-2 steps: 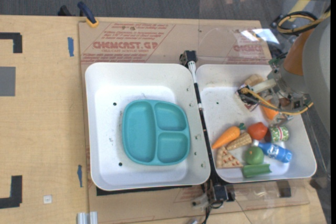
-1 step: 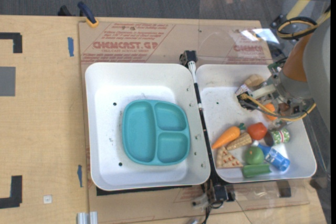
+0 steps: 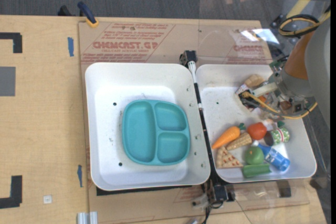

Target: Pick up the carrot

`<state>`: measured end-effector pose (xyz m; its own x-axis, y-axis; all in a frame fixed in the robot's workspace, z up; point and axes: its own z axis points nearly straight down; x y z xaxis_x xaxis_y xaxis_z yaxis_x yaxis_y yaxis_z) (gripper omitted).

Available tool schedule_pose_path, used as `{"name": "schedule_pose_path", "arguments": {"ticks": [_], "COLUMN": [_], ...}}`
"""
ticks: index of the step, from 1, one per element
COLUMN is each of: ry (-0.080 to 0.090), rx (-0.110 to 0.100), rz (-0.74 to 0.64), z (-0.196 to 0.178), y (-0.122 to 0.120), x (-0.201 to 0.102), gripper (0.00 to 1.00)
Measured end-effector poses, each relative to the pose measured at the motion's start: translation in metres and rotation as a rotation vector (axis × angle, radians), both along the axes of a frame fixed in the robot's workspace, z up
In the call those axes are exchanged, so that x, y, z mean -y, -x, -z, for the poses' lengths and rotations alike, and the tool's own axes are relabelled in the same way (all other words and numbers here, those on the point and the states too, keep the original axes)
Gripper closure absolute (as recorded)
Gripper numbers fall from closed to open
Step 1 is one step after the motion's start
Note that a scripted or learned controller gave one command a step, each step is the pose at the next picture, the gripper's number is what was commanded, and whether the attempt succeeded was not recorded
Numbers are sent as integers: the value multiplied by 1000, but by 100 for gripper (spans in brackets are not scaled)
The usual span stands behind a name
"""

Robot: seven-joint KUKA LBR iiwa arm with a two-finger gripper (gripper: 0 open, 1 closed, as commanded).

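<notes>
The carrot (image 3: 226,137), orange with a green top, lies at a slant in the right bin (image 3: 218,93), near its left wall and about midway down. My gripper (image 3: 279,100) hangs over the upper right part of that bin, up and to the right of the carrot and well apart from it. The grey arm with its orange band (image 3: 300,63) comes in from the right edge. Nothing shows as held at the gripper.
Around the carrot lie a red tomato (image 3: 257,130), a tan wedge (image 3: 240,141), a waffle piece (image 3: 228,158), a green pepper (image 3: 255,155), a green stick (image 3: 256,169), a blue bottle (image 3: 277,159) and a green-and-white ball (image 3: 281,135). A teal divided plate (image 3: 156,132) sits in the left bin (image 3: 105,92).
</notes>
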<state>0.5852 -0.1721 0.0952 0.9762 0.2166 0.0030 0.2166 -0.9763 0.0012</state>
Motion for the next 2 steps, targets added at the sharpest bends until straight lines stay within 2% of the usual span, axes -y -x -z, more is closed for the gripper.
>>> {"name": "schedule_pose_path", "arguments": {"ticks": [1,2], "ry": [0,-2], "rx": [-2,-7], "rz": [0,-2], "z": [1,-5], "y": [1,0], "x": [0,0], "gripper": [0,100]}}
